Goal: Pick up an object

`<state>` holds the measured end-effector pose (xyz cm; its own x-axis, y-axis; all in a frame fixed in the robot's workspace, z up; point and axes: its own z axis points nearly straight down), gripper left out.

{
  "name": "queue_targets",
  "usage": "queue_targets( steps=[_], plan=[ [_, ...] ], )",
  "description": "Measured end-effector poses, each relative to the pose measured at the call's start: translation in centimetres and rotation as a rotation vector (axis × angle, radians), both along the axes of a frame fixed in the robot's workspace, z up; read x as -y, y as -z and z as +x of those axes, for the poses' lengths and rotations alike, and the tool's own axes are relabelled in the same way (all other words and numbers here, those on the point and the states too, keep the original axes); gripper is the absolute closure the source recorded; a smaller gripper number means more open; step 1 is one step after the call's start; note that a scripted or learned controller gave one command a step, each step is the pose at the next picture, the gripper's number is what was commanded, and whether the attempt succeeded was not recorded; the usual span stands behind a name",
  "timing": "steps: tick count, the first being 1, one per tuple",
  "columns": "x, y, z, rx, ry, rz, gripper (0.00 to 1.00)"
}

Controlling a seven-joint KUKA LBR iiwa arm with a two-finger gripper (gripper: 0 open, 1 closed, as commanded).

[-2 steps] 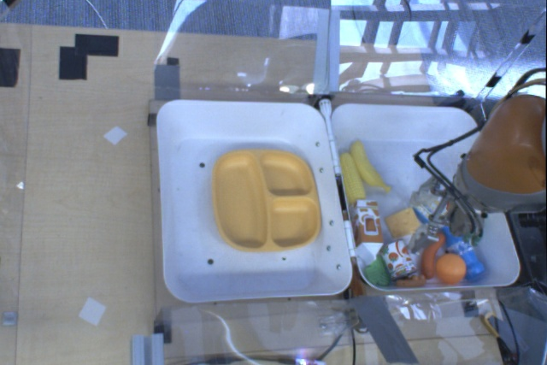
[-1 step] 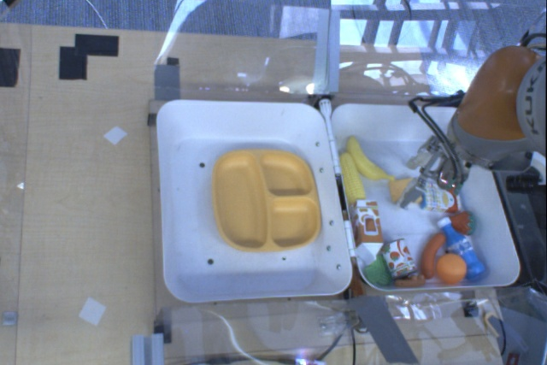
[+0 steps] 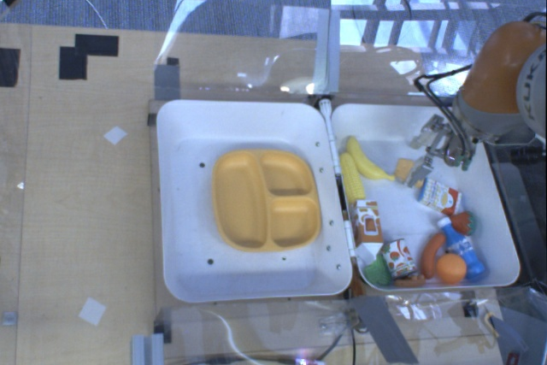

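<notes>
I am looking down on a tan table [image 3: 77,209] that is carrying two white bins side by side. The left bin [image 3: 184,269] is holding a yellow tray [image 3: 265,199] with three compartments, lying flat near its middle. The right bin [image 3: 504,256] is holding a scatter of small toy foods. My arm [image 3: 508,77] is reaching in from the right, its orange band sitting above the bin's far right corner. The end effector [image 3: 427,158] is hanging over the upper middle of the right bin, pointing down and to the left. I cannot tell how wide its fingers are standing, and I am seeing nothing clearly between them.

Along the right bin's left wall, a corn cob [image 3: 351,177] is lying lengthwise, and a banana [image 3: 367,162] is lying just beside it, slanting toward the end effector. A small tan block [image 3: 404,170] is sitting at the banana's tip, very near the end effector. A white carton [image 3: 439,197] is lying just below the end effector. A brown-and-white box [image 3: 367,220] is lying below the corn. Toward the near edge, a small can [image 3: 398,256] is lying beside a green piece [image 3: 378,271]. In the near right corner, a blue bottle [image 3: 462,250], an orange [image 3: 450,268] and a red sausage [image 3: 432,248] are crowding together, touching.
</notes>
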<state>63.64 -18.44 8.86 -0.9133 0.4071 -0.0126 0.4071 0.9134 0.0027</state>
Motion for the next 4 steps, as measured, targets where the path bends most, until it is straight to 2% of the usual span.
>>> queue_targets(
  steps=[1,2,3,4],
  plan=[
    [0.0,0.0,0.0,-0.001,0.0,0.001,0.0],
    [-8.8,-0.1,-1.9,0.003,0.133,0.0,0.0],
    [-6.5,0.0,1.9,-0.001,-0.264,-0.002,0.0],
    [-6.6,-1.5,2.3,0.011,-0.268,-0.004,1.0]
  ],
)
